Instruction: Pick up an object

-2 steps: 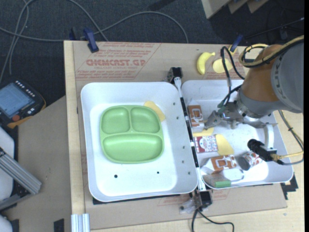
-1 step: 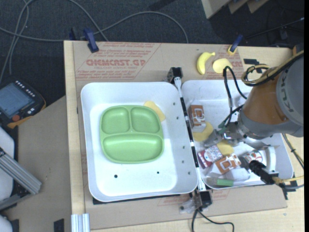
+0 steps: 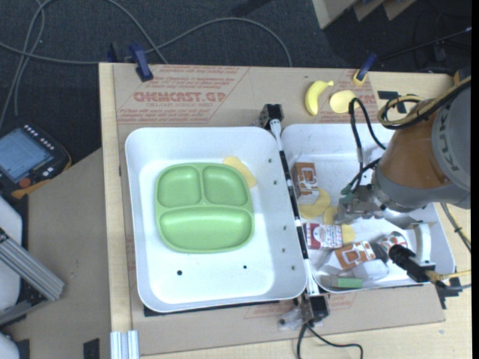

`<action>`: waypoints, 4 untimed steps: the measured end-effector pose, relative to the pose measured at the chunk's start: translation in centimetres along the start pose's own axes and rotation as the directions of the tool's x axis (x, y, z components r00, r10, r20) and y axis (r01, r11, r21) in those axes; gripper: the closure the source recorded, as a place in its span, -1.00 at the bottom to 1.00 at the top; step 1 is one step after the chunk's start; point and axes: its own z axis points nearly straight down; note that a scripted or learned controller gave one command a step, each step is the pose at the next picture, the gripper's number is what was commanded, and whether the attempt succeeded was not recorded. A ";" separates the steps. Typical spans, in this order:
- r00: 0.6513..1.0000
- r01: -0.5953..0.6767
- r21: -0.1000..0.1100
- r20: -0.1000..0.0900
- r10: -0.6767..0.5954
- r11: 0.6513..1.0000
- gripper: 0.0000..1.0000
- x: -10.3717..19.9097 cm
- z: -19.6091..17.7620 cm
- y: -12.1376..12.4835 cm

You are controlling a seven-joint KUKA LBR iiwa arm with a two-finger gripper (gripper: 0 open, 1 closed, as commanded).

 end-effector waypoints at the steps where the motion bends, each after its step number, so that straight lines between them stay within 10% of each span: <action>1: 1.000 0.000 0.001 0.000 0.000 1.000 -1.00 0.0 0.0 0.0; 2: 1.000 0.000 0.004 -0.003 0.000 1.000 -1.00 0.3 1.0 -3.8; 3: 1.000 0.002 0.004 -0.002 -0.002 1.000 -1.00 -0.5 1.1 4.1; 4: 1.000 0.001 0.006 -0.003 -0.001 1.000 -1.00 1.5 1.1 0.0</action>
